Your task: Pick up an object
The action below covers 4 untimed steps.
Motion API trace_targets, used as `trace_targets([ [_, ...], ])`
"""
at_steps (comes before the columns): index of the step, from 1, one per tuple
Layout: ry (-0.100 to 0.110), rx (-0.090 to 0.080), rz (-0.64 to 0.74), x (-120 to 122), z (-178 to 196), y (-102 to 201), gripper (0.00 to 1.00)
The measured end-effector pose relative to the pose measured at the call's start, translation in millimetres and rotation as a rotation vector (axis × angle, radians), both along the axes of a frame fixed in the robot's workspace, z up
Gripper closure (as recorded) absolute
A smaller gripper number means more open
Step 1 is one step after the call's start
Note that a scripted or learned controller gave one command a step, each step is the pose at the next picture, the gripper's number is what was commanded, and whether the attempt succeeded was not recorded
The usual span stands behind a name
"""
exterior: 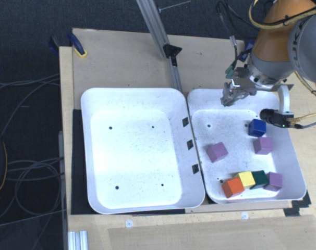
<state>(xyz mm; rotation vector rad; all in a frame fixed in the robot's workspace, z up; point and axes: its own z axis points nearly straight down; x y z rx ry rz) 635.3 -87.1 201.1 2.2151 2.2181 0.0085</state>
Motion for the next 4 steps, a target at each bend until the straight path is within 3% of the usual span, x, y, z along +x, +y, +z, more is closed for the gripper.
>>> trace_targets([
  [1, 0.003, 0.001, 0.0, 1.4, 36.5, 0.3, 1.0],
  [4, 0.011, 0.004, 0.005, -16.0, 29.2, 152.8, 1.0],
])
